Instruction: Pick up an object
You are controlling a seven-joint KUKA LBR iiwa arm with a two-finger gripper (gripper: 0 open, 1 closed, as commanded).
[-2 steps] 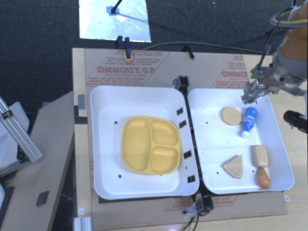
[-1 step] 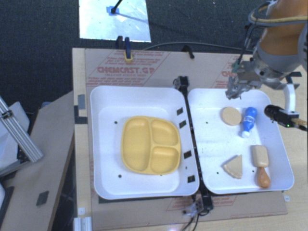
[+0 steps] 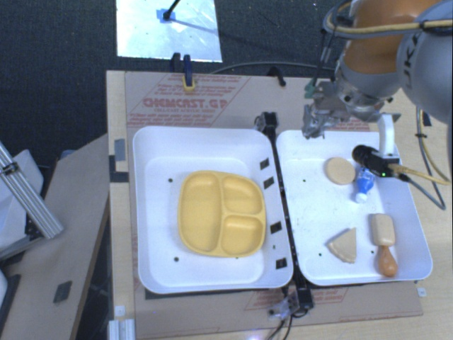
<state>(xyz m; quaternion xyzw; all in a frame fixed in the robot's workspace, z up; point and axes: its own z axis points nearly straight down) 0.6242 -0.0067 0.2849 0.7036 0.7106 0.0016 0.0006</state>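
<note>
On the worktop (image 3: 120, 190), we see the left bin (image 3: 152, 211) holding a yellow divided plate (image 3: 221, 213). Our right bin (image 3: 311, 211) carries a wedge (image 3: 344, 246), round biscuit (image 3: 340, 171), tan brush (image 3: 383, 241), blue tube (image 3: 364, 185). We cannot tell the gripper (image 3: 314, 127) opening.

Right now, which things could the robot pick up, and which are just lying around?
For the job:
- gripper, above the right bin's far edge
- round cookie
- wedge
- brush
- blue tube
- yellow plate, in the left bin

Just lying about:
- clamp
- metal sheet
- board under the bins
</note>
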